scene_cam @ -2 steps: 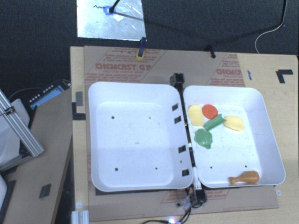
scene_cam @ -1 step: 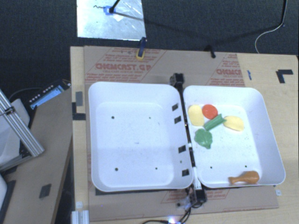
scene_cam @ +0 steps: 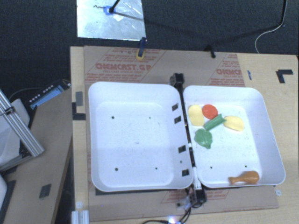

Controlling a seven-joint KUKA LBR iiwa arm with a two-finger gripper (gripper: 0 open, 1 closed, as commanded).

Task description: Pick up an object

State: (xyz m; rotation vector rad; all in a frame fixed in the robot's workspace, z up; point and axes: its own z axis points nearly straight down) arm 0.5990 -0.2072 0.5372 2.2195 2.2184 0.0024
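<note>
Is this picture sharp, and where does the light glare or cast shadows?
Camera view: slightly soft overall, so the toys lack crisp edges; the shiny sheet at the top reflects brightly; the white bins look evenly lit, with faint shadows along their walls; the dark floor shows little detail.

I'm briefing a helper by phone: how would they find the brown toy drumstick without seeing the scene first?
Start at the right white bin of the two. Go to its near edge, toward the right corner, where the drumstick lies alone. It is orange-brown with a thin handle end, well apart from the cluster of yellow, red and green pieces higher up.
</note>
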